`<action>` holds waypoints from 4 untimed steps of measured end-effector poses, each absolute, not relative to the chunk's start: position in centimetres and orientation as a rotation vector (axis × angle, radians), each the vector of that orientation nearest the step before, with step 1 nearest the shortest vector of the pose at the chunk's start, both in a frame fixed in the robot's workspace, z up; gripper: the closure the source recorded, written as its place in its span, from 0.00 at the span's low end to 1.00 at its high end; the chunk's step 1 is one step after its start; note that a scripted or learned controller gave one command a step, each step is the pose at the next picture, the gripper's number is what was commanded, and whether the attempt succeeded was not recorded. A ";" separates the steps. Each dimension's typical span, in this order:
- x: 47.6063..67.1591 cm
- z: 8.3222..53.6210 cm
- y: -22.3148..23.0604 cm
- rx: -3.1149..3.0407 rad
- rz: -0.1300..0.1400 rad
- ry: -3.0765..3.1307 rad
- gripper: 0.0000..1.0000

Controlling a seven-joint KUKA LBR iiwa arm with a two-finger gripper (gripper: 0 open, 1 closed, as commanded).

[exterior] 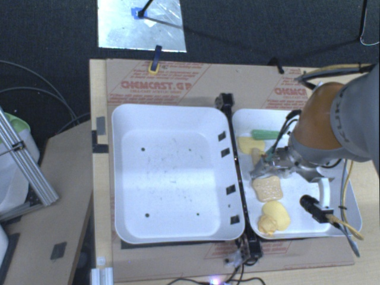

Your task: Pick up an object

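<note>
Your fingers (261,168) sit low in the right bin (261,119), near its left wall. From this slant you cannot tell how far apart they stand or whether anything is between them. A tan square cracker (267,188) lies flat on the bin floor just at their 6 o'clock, its upper edge right beside them; you cannot tell if they touch. Near at 11 o'clock is a pale yellow block (246,144), and a green stick (265,134) lies crosswise at 12 o'clock. Past the cracker, further out at 6 o'clock, a lumpy yellow toy (274,217) rests by the bin's near rim. The grey arm (356,120) with its orange band (317,120) comes in from 3 o'clock. At 9 o'clock the left bin (172,171) lies alongside on the desk (98,88).
</note>
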State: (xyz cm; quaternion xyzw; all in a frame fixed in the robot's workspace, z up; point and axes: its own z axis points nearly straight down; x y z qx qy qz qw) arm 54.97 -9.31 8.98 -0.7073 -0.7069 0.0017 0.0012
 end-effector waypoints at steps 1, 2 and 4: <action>48.6 18.9 -1.8 -2.210 -0.010 -2.233 0.00; 48.6 18.5 -8.5 -2.230 0.001 -2.219 0.00; 50.2 8.0 -8.8 -2.223 0.003 -2.217 0.00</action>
